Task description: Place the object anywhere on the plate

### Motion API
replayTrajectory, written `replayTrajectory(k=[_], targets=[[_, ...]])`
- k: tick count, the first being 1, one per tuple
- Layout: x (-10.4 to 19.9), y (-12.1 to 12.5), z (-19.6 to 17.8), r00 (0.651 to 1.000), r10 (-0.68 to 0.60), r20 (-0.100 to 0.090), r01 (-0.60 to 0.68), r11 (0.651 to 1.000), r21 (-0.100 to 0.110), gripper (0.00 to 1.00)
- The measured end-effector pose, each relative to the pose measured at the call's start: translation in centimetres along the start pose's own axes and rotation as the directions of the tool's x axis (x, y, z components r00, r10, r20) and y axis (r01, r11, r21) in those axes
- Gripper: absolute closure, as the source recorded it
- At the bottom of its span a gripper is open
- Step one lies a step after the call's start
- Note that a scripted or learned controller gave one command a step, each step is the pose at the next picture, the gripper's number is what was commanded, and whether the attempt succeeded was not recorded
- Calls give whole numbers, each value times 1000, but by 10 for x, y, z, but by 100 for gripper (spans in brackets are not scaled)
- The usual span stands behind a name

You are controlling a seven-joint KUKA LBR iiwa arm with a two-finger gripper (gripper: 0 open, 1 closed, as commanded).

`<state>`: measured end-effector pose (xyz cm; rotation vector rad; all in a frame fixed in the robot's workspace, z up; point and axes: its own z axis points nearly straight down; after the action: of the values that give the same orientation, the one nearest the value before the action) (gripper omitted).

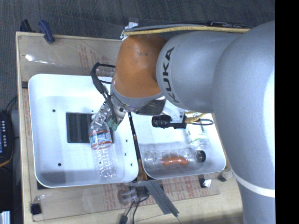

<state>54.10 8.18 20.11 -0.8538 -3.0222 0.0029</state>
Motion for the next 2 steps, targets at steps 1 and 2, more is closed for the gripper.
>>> replayTrajectory(k=[1,2], targets=[[-35,19,-18,990,-139,3,139,990,-2,100],[-35,18,-18,990,-138,3,138,990,-2,0]])
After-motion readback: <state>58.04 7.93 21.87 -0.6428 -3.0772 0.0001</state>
